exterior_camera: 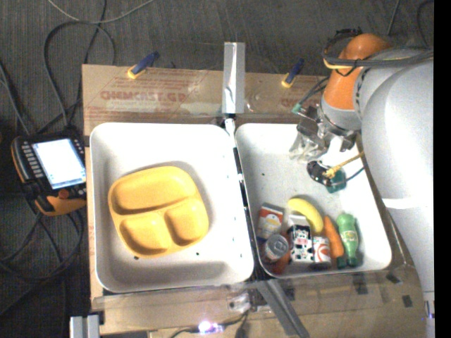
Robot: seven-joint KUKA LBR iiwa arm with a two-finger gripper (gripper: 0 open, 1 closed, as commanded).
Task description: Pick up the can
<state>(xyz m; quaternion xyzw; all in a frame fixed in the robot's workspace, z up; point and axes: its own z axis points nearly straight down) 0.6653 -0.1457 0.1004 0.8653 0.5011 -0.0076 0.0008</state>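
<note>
1. The fingers (301, 146) stand a little apart with nothing between them. They hang over bare floor at the far end of the right bin (271, 174).
2. The gripper (308, 148) is therefore empty, and no grasp has been made.
3. The can (276, 246) lies at the near end of that same bin, well apart from the gripper, with its silver top showing.
4. It is hemmed in: a small white and red carton (270, 222) sits just behind it and a black-and-white box (301, 241) just beside it. The banana (306, 213), the carrot (335, 241) and the green bottle (349, 234) lie further along the same cluster.
5. The left bin (141, 143) bears a yellow divided tray (158, 206), which has no part in the job.
6. By my judgement the whole task is left. The arm must travel toward the near end, come down over the can, close on it and lift it. The crowding neighbours look like the main hazard to a clean grip.
</note>
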